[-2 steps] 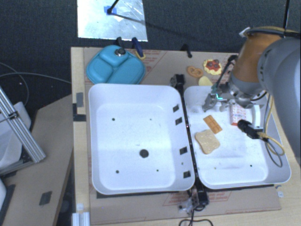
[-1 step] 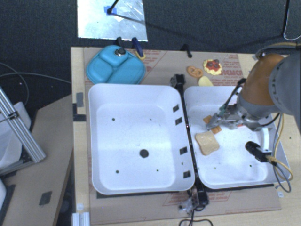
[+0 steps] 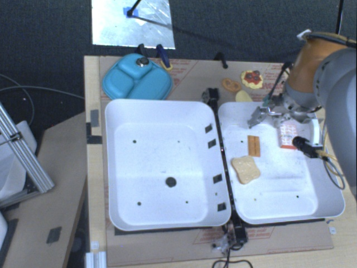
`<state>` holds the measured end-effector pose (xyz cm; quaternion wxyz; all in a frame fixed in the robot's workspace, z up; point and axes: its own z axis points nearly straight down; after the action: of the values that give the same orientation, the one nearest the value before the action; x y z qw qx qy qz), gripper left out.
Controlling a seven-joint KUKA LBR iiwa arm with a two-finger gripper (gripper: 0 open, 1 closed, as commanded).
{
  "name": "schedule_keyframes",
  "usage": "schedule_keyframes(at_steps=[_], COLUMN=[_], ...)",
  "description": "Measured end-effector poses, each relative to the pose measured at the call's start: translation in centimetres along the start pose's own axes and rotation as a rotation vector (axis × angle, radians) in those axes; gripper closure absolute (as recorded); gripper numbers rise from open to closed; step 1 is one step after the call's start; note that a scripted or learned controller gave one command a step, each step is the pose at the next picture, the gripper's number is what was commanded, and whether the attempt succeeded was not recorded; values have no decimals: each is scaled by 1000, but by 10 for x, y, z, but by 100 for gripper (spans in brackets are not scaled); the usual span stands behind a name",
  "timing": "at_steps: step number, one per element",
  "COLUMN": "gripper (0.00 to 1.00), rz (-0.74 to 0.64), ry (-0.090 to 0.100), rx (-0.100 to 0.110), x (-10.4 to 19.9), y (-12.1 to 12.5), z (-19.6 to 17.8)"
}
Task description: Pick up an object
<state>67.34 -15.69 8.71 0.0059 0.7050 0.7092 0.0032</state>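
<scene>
The right bin holds a slice of toast near its left wall. A brown wafer bar lies just above the toast, and a white and red packet lies further right. My gripper hangs over the bin's back part, above and slightly right of the wafer bar and left of the packet. Nothing is visibly held in it. The arm with its orange band comes in from the upper right.
The left bin holds a small dark disc. Behind the bins, on the bench, lie a blue divided tray, a small pizza toy, an orange toy and a yellow piece. A silver sheet lies further back.
</scene>
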Motion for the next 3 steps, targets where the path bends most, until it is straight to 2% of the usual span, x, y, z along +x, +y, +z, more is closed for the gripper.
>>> schedule_keyframes(at_steps=[1,2,3], gripper=[0,0,100], rz=[4,-1,3], ry=[1,2,0], rx=[3,4,1], x=[8,68,64], y=[-55,-77,-75], z=[-2,-1,-13])
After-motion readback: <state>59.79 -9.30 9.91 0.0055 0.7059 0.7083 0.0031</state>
